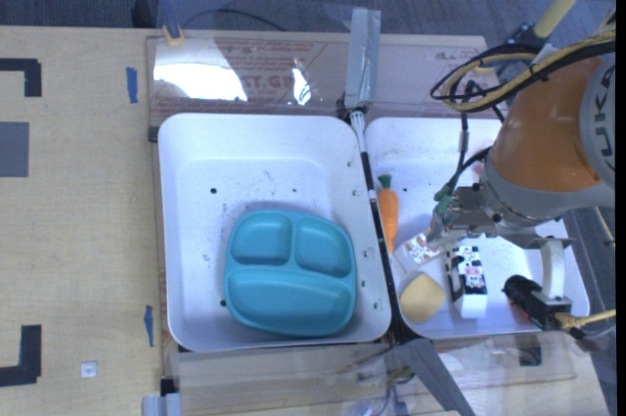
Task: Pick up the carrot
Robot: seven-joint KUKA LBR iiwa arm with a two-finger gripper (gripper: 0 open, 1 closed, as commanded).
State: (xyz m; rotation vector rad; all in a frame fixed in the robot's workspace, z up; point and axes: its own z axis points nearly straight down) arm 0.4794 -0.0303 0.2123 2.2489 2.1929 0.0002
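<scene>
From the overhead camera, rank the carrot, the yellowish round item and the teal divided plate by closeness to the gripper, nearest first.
Measured from the gripper, in the right bin:
1. Carrot: on the gripper's left in the view, along the right bin's left wall.
2. Yellowish round item: below and left of the gripper, at the right bin's lower left corner; only a little farther than the carrot.
3. Teal divided plate: in the left bin, clearly farthest.

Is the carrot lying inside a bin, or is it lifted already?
Lying inside. The carrot rests in the right bin, against its left wall, apart from the gripper.
</scene>
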